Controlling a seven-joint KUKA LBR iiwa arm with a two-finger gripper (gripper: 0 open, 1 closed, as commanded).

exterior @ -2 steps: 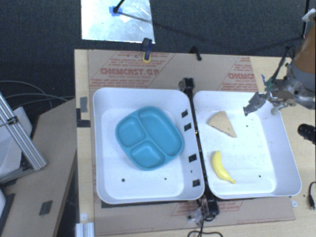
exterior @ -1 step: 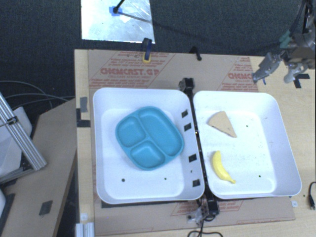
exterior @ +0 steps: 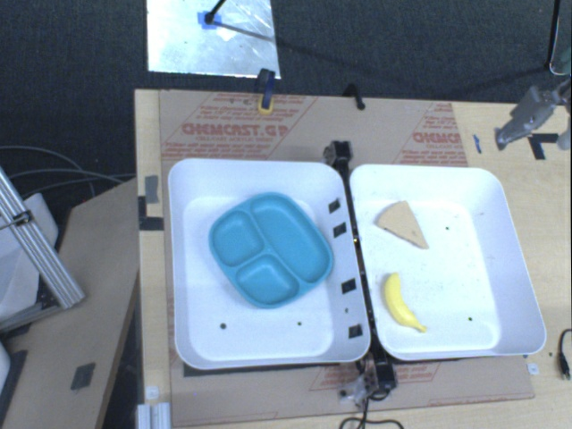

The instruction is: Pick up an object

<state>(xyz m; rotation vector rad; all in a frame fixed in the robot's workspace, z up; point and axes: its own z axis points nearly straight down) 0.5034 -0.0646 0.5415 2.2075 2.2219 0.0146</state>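
Note:
In the right white bin (exterior: pixel 509 239) lie a tan wedge-shaped piece (exterior: pixel 403 224) toward the back left and a yellow banana (exterior: pixel 402 303) nearer the front. A blue divided plate (exterior: pixel 269 249) rests in the middle of the left white bin (exterior: pixel 192 266). My gripper (exterior: pixel 521 123) hangs at the view's right edge, beyond the back right corner of the right bin, well away from the wedge and the banana. Nothing shows in its grasp.
A black clamp strip (exterior: pixel 344 239) runs along the seam between the two bins. Cardboard (exterior: pixel 232 128) lies under the bins. A shiny metal sheet (exterior: pixel 213 25) sits at the back left, and an aluminium frame (exterior: pixel 31 248) stands at the left.

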